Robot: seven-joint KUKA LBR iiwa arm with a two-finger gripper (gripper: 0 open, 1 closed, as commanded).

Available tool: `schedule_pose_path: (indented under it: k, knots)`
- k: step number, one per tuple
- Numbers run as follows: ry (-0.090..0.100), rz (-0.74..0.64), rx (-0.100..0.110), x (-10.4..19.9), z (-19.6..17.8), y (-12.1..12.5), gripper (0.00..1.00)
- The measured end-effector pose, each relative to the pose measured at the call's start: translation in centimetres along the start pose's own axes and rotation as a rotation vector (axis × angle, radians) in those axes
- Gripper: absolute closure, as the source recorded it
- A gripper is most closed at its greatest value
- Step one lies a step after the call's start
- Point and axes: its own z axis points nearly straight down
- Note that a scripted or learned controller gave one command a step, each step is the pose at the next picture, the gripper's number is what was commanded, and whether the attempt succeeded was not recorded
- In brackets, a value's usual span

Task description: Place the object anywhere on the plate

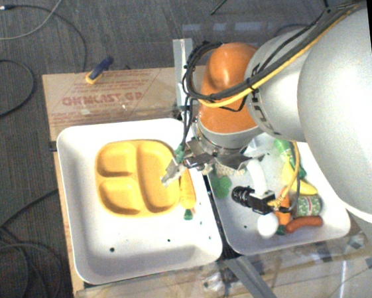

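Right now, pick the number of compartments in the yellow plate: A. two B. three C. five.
B: the yellow plate shows two small compartments on the view's left side and one long compartment on its right side.

Two white bins are side by side: a left bin (91, 256) and a right bin (245, 242). The left bin has one yellow plate (136, 177) with three compartments, and one long yellow toy (186, 190) with a green tip. In the right bin are one white ball (267, 225), one carrot (284, 218), one red sausage (305, 223) and at least two green pieces (222, 186); the one arm (344, 127) hides more. One cardboard sheet (146, 89) carries one blue-and-yellow clip (99, 69).
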Motion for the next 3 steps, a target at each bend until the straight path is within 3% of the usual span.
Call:
schedule_pose_path:
  k: [1, 2, 3]
  knots:
    - [0.002, 0.0, 0.002, 0.05, -0.83, 0.0, 1.0]
    - [0.002, 0.0, 0.002, 0.05, -0.82, -0.01, 0.0]
    - [0.002, -0.001, 0.004, 0.06, -1.65, -0.01, 1.0]
